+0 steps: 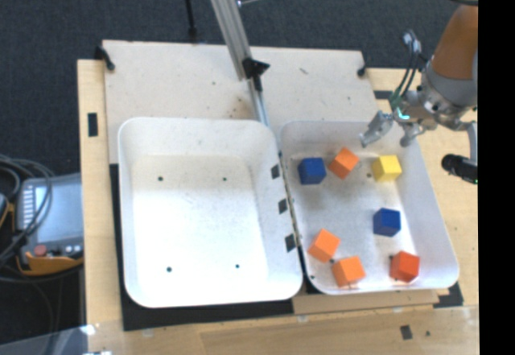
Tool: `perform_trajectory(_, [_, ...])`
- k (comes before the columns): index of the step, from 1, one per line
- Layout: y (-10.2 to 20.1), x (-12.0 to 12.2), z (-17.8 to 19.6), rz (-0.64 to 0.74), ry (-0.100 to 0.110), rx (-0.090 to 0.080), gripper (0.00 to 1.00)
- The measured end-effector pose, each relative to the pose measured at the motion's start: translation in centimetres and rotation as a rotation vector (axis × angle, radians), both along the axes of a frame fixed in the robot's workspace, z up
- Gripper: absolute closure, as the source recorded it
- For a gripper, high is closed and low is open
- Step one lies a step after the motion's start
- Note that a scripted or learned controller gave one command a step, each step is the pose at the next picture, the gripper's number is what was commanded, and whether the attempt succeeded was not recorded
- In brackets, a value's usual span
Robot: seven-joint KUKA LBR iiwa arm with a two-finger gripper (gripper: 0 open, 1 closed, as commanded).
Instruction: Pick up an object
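Note:
The right bin (426, 200) holds several small blocks: a blue one (312, 171), an orange one (344, 162) and a yellow one (387, 167) in a row near its far side, another blue one (387, 221) lower right, two orange ones (325, 245) (349, 270) at the front, and a red-orange one (405, 266) in the front right corner. My gripper (393, 131) hangs above the bin's far right corner, just beyond the yellow block. Its fingers (373, 132) are spread apart with nothing between them.
The left bin (201, 208) lies beside the right one. A slanted metal pole (229, 15) rises from the back of the bench between the bins. A grey box with cables (40, 220) sits off the bench's left edge.

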State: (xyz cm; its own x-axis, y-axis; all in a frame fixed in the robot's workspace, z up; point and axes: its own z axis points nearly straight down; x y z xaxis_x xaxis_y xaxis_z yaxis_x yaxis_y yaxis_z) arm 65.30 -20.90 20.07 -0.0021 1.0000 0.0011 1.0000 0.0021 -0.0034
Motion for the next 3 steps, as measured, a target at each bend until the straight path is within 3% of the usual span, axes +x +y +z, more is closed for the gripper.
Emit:
perform_trajectory(1, [-0.1,0.1,0.3,0.003,-0.003,-0.005,0.0])
perform_trajectory(2, [-0.2,-1.0,-4.5,-0.002,-0.001,-0.004,0.0])
perform_trajectory(3, [-0.4,-0.6,-6.0,-0.001,-0.016,-0.007,0.0])
